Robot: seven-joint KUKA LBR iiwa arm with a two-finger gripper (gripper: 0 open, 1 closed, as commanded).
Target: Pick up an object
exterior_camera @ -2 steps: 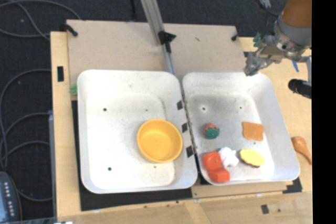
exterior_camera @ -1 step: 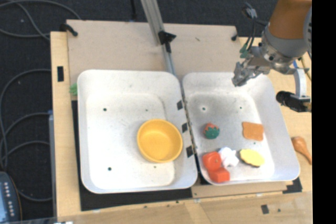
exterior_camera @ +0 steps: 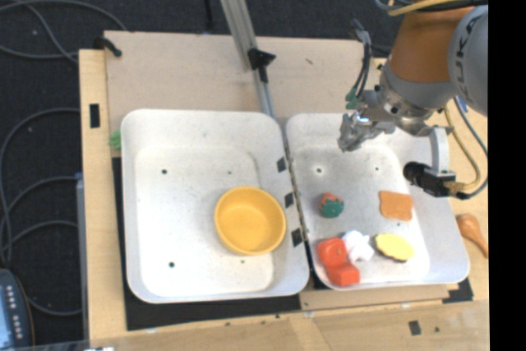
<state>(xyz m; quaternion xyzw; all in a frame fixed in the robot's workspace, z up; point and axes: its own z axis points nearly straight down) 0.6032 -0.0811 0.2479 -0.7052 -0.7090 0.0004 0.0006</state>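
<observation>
We see two white bins side by side on the bench; the left bin (exterior_camera: 164,144) holds a yellow bowl (exterior_camera: 249,219) near its right wall, sitting upright; the right bin (exterior_camera: 316,136) holds all the small things. The arm (exterior_camera: 431,29) comes in from the right, and its gripper (exterior_camera: 352,136) hangs over the upper part of the right bin, above bare floor; whether it is spread or closed we cannot tell (it is small and dark against the wrist), and we see nothing in it.

The small things lie toward the near half of the right bin, well apart from the gripper: a green ball (exterior_camera: 331,205) with a red spot on top, near the middle; an orange block (exterior_camera: 396,205) to its right; a red piece (exterior_camera: 337,259) at the front edge, touching a white piece (exterior_camera: 357,246); a yellow piece (exterior_camera: 394,247) just beside the white one.
</observation>
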